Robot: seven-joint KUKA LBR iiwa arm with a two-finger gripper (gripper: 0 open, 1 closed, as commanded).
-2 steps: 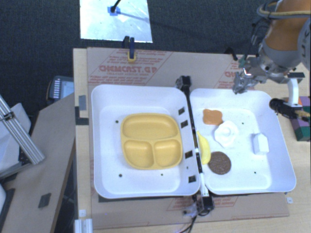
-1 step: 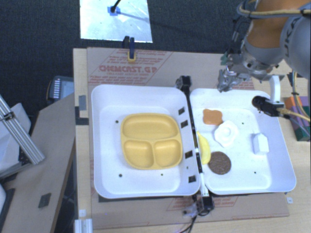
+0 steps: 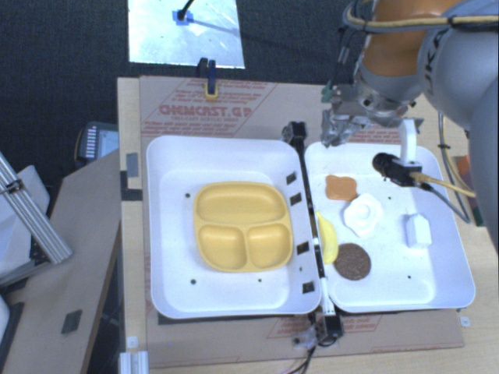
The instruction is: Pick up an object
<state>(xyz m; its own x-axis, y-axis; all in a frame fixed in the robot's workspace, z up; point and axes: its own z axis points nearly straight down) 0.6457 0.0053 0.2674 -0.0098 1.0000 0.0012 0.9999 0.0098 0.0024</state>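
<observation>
The right bin (image 3: 437, 283) holds several small things. An orange-brown square slab (image 3: 341, 187) lies near its far left, with a white fried-egg shape (image 3: 362, 214) just in front of it. A brown round disc (image 3: 352, 261) sits nearer the front, and a yellow curved piece (image 3: 327, 238) rests against the bin's left wall. A small white block (image 3: 417, 231) lies toward the right. My gripper (image 3: 337, 133) hangs above the bin's far left corner, beyond the orange-brown slab and clear of it, with nothing seen in it.
The left bin (image 3: 168, 209) bears a yellow divided plate (image 3: 240, 226) in its middle. A black divider with clips (image 3: 306, 209) runs between the bins. The arm's orange band and grey body (image 3: 421, 37) loom over the far right.
</observation>
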